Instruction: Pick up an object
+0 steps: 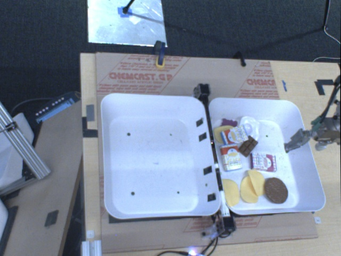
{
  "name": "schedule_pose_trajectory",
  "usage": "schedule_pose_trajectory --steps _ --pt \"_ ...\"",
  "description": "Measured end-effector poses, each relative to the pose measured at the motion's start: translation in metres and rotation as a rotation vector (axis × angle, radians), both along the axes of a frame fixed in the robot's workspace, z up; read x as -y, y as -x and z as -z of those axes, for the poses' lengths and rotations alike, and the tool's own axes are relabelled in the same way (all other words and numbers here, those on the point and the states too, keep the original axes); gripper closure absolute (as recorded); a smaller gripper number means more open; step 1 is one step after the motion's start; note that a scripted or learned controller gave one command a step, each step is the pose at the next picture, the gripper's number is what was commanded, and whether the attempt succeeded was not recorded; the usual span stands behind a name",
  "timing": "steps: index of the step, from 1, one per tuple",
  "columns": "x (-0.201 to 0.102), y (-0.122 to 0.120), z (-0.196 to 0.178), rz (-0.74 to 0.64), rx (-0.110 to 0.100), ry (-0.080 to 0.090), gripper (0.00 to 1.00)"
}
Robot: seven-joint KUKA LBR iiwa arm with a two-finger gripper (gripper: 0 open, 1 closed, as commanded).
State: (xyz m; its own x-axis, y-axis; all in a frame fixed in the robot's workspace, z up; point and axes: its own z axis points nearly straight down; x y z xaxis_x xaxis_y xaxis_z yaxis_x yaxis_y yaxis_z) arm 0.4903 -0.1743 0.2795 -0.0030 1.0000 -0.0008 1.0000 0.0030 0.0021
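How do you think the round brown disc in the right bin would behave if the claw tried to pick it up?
The brown disc lies flat and thin, so fingers would probably struggle to get under it. It looks rigid, likely light. Pushed, it may slide against the yellow pieces it touches.

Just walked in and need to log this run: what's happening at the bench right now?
A robot arm reaches in from the right, its gripper over the right edge of the right bin, holding nothing. That bin holds small items in a cluster: a brown disc, yellow pieces and small packets. No object has been picked up yet.
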Motion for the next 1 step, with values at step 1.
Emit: schedule_pose_trajectory --steps 1 --pt "0.0332 0.0023 0.1443 0.005 -0.012 -0.003 0.0"
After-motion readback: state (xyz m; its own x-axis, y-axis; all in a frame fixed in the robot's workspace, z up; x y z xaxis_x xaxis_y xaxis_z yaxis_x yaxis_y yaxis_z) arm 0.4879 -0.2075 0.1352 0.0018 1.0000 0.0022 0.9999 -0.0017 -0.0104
